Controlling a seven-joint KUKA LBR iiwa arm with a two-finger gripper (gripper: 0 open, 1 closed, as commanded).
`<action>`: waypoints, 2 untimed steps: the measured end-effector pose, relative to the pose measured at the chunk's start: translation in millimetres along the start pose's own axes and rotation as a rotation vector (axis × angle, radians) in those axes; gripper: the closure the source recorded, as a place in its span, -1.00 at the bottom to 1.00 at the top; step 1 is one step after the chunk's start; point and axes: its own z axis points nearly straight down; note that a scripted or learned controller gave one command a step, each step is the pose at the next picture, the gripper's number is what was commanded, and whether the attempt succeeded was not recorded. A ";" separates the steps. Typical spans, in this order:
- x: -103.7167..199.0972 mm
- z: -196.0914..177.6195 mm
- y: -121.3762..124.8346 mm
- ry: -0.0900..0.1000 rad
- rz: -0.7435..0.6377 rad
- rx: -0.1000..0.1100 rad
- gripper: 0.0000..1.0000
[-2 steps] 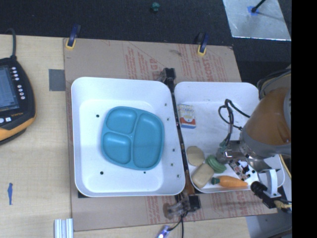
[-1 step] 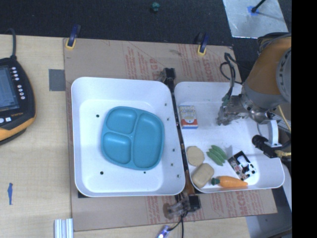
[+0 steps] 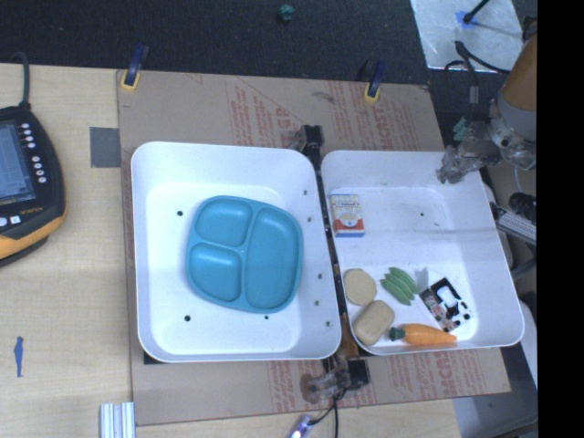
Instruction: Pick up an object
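Approach step: your gripper [image 3: 453, 167] hangs at right bin [image 3: 474, 235] far corner, finger state unclear. Nothing picked; carrot [image 3: 426, 336] lies by near rim. Next, come down over it.

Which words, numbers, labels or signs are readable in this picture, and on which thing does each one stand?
No text here can be read with certainty.
Red print on the brown cardboard sheet under the bins: too faint and blurred.
Small box in the right bin, red and white label: too small.
Black and white packet: marks blurred.
Handheld controller, screen and buttons: unreadable.
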 end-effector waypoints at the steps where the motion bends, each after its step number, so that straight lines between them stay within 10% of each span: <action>1: 56.8 -1.2 -69.1 0.001 0.001 0.003 -1.00; 2: 56.0 -11.5 -69.0 0.001 -0.002 0.004 1.00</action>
